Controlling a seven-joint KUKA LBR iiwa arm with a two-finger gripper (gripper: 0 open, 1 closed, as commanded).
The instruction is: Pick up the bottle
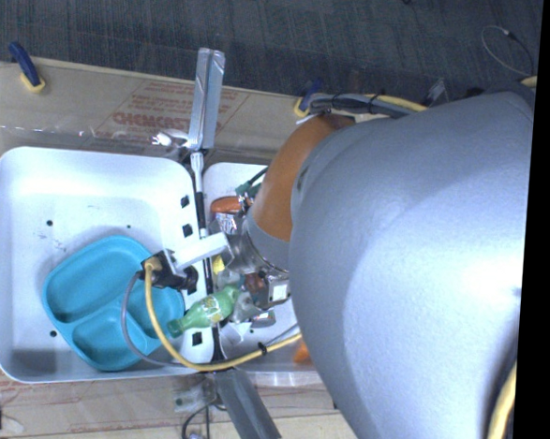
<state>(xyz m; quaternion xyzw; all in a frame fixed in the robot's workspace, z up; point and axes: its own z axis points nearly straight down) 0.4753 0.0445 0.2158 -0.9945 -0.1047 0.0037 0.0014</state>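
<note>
The green bottle [205,313] lies tilted over the divider between the two bins, its cap end pointing down-left toward the blue plate. My gripper [228,290] is right against the bottle's upper right end, low over the front of the divider. The grey arm with its orange band [282,191] hides the wrist and most of the right bin. How the bottle sits in the gripper is hidden by the gripper's own parts and cables.
A blue divided plate [95,305] lies in the front of the left bin [32,197]. A small orange-brown object [224,204] sits at the right bin's back left, and another orange bit [300,354] shows near its front. A yellow cable [150,322] loops over the plate's right edge.
</note>
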